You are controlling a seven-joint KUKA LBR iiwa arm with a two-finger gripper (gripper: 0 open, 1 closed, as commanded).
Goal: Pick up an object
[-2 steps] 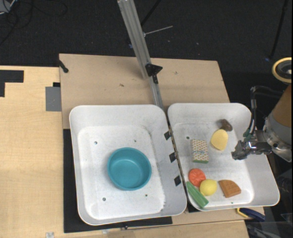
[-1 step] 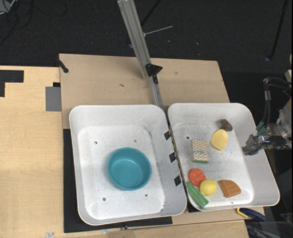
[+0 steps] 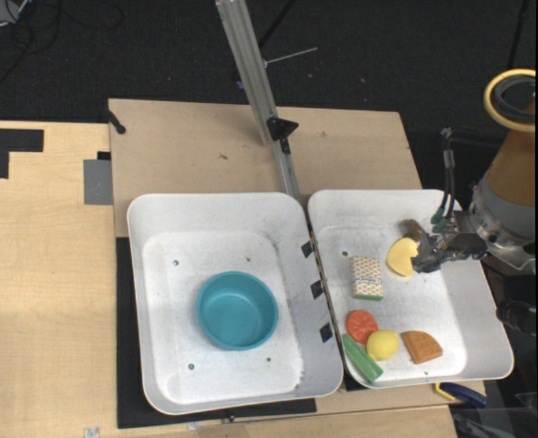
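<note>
The bench [image 3: 205, 149] fills the middle of the frame, tan board against a dark floor; a slanted metal rail [image 3: 251, 62] runs from the top centre down toward the gap between the bins. The left bin [image 3: 160, 235] sits at lower centre and holds a teal bowl [image 3: 238, 310], upright, well apart from everything else; the right bin [image 3: 360, 213] lies just beside it toward the lower right. The arm [image 3: 511, 181] enters at the right edge, grey with its orange band at the upper right; the gripper [image 3: 422, 249] reaches down over the right bin's upper right part, its dark fingers beside and touching a pale yellow round object [image 3: 399, 257], whether they are spread or closed on it I cannot tell. Left of that, near the bin's middle, lies a checkered block [image 3: 367, 277]. Along the bin's lower part: an orange-brown wedge [image 3: 421, 346] at the right; a yellow ball [image 3: 383, 344] just beside it; a red round piece [image 3: 362, 323] touching the ball from the upper left; a green stick [image 3: 361, 358] slanting beneath them at the bin's lower left.
</note>
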